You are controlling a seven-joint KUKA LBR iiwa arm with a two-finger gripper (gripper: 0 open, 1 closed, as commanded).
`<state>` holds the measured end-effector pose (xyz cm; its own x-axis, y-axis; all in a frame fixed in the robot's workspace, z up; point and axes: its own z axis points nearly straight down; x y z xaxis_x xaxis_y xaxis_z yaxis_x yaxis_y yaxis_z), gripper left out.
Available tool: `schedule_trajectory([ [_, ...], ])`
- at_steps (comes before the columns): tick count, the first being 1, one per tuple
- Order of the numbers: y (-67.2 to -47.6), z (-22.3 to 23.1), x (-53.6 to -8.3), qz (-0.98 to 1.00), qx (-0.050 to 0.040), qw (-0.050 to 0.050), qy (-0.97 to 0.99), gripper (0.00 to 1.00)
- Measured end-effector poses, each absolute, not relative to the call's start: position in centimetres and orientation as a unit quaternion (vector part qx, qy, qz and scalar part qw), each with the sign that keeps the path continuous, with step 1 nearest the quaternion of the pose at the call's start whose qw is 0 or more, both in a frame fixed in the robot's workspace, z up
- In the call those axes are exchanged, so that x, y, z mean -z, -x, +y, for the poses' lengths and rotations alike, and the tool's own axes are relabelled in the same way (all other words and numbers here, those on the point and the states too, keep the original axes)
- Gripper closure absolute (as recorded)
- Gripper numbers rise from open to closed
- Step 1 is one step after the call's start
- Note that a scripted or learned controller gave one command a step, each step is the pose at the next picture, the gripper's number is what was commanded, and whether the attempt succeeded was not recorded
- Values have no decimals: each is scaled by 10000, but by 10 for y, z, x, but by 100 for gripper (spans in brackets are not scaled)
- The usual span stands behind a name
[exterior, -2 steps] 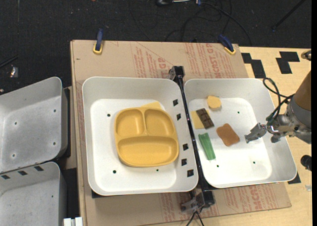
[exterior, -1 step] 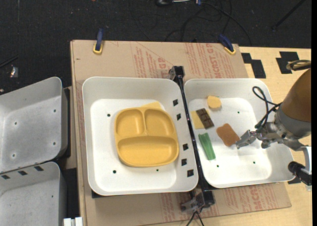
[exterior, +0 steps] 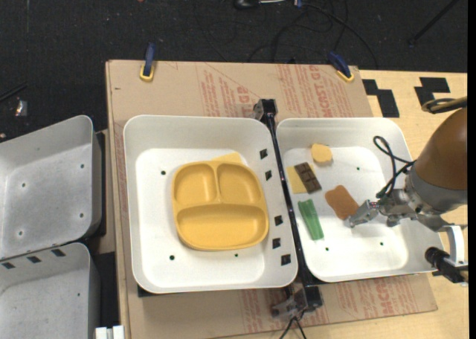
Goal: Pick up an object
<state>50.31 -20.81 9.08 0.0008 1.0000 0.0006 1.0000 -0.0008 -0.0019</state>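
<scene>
- Grey two-finger gripper (exterior: pixel 364 216) low in right white plastic bin (exterior: pixel 394 256); finger spread impossible to tell, nothing visibly held.
- Just left, flat brown oval piece (exterior: pixel 341 200), near fingertips; contact unclear.
- Further left, green stick (exterior: pixel 310 219), dark brown bar (exterior: pixel 306 178), yellow chunk (exterior: pixel 321 154).
- Beyond, yellow divided tray (exterior: pixel 220 205) in left white bin (exterior: pixel 149 181) on cardboard-topped bench (exterior: pixel 223 85).

The arm (exterior: pixel 446 163) comes in from the right edge of the camera view, its orange band showing as a rounded dome with a grey collar beneath it. From that collar the wrist slants down and to the left, with a dark cable looping up beside it. The gripper (exterior: pixel 360 218) sits at the low end of the wrist, angled leftward and close to the surface below. Its grey fingers (exterior: pixel 363 215) point left; how far apart they stand is too small to tell.
</scene>
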Motion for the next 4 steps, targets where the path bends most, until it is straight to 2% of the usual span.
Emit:
schedule_trajectory([
  [1,-504,-208,-102,-7067,2,-1,7075,100],
  [3,-516,-202,-201,-7085,13,-28,7057,100],
  [4,-518,-203,-235,-7082,8,-24,7060,100],
])
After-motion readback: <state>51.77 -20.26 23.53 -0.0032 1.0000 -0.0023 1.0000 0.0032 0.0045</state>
